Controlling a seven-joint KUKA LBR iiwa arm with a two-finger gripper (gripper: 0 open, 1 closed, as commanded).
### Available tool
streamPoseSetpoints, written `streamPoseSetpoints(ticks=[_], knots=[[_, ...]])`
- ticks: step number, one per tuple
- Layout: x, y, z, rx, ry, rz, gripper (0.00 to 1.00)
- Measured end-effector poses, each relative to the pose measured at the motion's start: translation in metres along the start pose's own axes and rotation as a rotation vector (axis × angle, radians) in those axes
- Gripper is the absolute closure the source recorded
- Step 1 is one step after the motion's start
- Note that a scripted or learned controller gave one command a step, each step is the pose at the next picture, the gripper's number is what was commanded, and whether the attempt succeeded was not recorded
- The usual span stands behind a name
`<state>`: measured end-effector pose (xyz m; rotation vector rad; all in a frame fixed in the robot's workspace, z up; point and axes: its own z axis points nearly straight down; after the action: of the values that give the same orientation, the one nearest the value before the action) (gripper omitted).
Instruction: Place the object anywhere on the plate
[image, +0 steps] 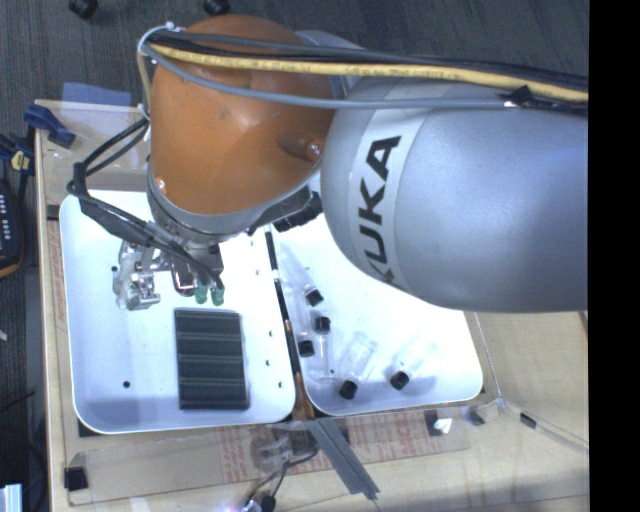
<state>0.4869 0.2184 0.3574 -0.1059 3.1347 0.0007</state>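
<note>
A dark, ribbed rectangular plate (210, 358) lies flat in the front half of the left bin (90, 330). My gripper (168, 275) hangs below the orange band over the back half of that bin, just behind the plate's far edge and above the bin floor. A metal part (135, 282) sits on its left and two small green tips (209, 295) on its right. Several clear objects with black caps (348, 388) lie scattered in the right bin (450, 375). I see nothing held under the gripper.
The arm's big grey and orange body (400, 180) hides the back of both bins. A dark divider (282, 310) runs between the bins. Loose brackets and a cable (300, 450) lie on the bench in front of the bins.
</note>
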Motion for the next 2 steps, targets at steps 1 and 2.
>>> streamPoseSetpoints(ticks=[1, 2], knots=[[0.008, -0.017, 0.11, 0.002, 0.006, 0.071, 1.0], [0.013, -0.09, 0.053, 0.0, 0.001, 0.052, 1.0]])
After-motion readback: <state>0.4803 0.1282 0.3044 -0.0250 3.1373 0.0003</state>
